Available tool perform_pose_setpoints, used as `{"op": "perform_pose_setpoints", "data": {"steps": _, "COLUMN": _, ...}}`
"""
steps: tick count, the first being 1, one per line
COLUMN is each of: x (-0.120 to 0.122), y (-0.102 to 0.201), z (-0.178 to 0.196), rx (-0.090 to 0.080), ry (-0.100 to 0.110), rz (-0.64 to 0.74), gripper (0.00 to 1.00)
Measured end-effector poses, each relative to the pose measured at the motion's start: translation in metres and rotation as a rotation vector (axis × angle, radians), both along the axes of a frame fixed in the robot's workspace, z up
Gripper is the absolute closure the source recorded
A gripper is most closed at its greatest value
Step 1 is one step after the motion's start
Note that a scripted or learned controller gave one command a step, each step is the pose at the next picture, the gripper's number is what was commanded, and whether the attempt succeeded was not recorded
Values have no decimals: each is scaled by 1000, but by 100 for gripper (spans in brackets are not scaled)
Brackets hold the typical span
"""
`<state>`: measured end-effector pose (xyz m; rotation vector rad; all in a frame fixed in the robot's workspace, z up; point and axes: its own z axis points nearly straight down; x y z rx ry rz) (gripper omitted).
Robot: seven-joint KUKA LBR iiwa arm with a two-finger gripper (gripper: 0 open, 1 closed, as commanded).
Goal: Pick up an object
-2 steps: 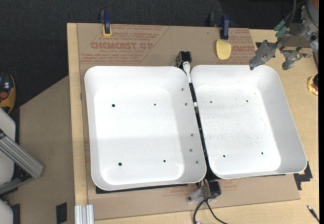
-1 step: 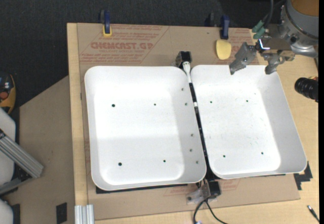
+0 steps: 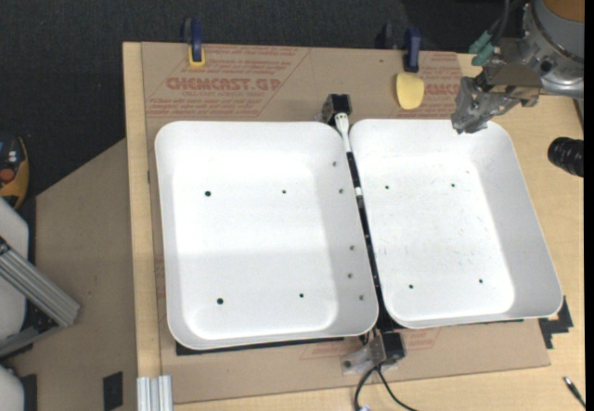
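Yellow rounded object (image 3: pixel 409 90) lies beyond right bin (image 3: pixel 520 214); tool (image 3: pixel 471 118) nearby, fingers' state unclear.

Dark carpeted floor (image 3: pixel 83 1) surrounds a brown board-topped bench (image 3: pixel 232 75) fastened with blue clamps (image 3: pixel 193 32).

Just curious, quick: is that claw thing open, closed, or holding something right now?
Gripper: cannot be told; it hangs at the right bin's far edge.

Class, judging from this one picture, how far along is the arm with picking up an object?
Done: nothing visibly picked. In hand: the gripper hangs over the far right corner of the right bin; nothing shows between its fingers. Left: the whole pick. A yellow piece lies on the board beyond the bins, apart from the gripper.
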<state>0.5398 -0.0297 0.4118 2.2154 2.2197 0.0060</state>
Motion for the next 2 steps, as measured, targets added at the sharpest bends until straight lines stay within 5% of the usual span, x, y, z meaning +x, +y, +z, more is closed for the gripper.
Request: {"op": "perform_pose_setpoints", "data": {"steps": 2, "x": 49, "y": 212, "z": -160, "rx": 3, "ry": 17, "rz": 8, "gripper": 100}}
